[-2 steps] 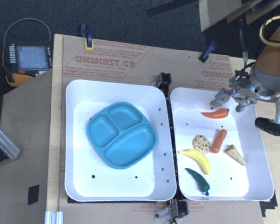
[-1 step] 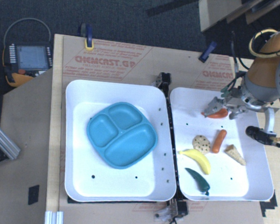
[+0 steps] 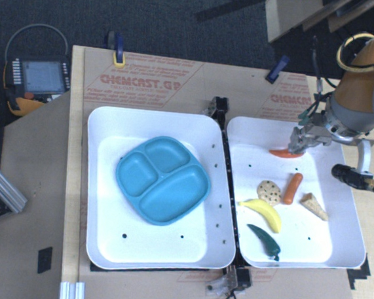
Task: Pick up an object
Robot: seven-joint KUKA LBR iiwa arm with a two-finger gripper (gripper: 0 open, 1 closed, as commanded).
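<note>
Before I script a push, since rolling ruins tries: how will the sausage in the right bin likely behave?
The sausage looks round and smooth, so it probably rolls sideways if pushed. It lies apart from the cookie, so likely nothing stops it.

Both white bins, the left bin (image 3: 97, 189) and the right bin (image 3: 335, 248), look like smooth, faintly glossy plastic. The blue divided plate (image 3: 163, 179) is smooth matt plastic. The toy banana (image 3: 264, 212), green pepper (image 3: 265, 240) and sausage (image 3: 292, 188) have a moulded plastic sheen. The bench board (image 3: 180, 86) looks like matt brown paper-faced sheet, printed red. The arm's orange band (image 3: 368, 77) is glossy.
</note>
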